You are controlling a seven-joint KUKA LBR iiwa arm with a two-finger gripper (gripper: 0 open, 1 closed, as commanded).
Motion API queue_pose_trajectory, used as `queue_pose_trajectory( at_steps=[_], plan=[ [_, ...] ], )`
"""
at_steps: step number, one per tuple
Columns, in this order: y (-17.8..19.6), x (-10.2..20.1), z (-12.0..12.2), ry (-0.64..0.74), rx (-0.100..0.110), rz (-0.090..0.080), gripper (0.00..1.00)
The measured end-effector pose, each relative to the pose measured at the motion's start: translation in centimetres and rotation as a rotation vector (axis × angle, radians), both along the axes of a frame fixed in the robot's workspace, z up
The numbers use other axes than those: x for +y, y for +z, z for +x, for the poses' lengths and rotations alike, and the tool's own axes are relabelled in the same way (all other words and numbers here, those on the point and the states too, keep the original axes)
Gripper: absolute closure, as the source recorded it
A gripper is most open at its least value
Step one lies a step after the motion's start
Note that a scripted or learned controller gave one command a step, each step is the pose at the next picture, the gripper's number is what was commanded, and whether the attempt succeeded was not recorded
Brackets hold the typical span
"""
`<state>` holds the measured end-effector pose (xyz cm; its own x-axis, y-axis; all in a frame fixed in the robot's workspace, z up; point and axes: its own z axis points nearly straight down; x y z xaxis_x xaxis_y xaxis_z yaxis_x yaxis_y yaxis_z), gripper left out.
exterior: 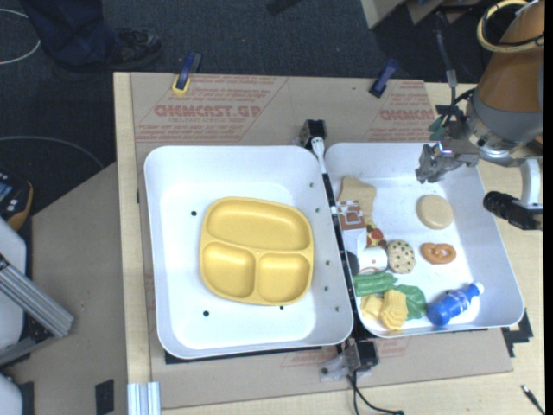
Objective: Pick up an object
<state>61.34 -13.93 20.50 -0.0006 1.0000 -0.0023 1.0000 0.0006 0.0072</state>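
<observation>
Gripper (431,164) over right bin's (492,232) far edge; open or closed: cannot tell. Beige bun (435,212) just below it; pretzel (438,252), cookie (400,254), blue bottle (451,304) nearer. Yellow tray (256,250) in left bin (164,232).

Robotics lab or test cell, not a home. Counter (259,102) topped with a protective sheet printed "CHEMCAST GP", pinned down by clamps (184,73) along its far edge. Two shallow white bins (164,232) fixed side by side with black brackets (313,131) between them. Contents are toy stand-ins: plastic play food (390,294) and a yellow divided tray (256,251). Industrial arm (510,85) reaches in from the right. Aluminium framing (30,301) at left; loose cables (371,400) on dark carpet (52,128).
</observation>
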Motion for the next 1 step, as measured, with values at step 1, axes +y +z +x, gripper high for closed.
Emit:
queue_pose_trajectory(
  at_steps=[1],
  plan=[
    [2.18,-0.01,0.12,0.000,0.001,0.000,1.00]
  ],
)
